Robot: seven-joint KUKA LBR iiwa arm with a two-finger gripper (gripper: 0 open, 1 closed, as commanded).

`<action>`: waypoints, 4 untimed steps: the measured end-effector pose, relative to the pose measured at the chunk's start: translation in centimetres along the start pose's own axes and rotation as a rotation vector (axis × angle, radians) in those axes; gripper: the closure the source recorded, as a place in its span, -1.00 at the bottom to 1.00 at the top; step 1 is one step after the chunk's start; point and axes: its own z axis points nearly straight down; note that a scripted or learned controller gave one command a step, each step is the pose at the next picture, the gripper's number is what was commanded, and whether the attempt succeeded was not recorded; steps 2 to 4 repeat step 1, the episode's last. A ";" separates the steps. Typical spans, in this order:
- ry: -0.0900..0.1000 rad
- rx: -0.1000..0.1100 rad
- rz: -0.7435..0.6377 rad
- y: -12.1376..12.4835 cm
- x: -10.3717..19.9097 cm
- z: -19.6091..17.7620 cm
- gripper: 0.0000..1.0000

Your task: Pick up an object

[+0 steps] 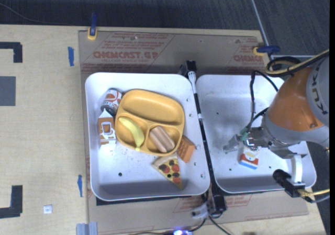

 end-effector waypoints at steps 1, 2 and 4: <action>0.000 0.000 0.000 0.0 0.0 0.0 -1.00; 0.000 0.000 0.000 0.0 0.0 0.0 -1.00; 0.000 0.000 0.000 0.0 0.0 0.0 -1.00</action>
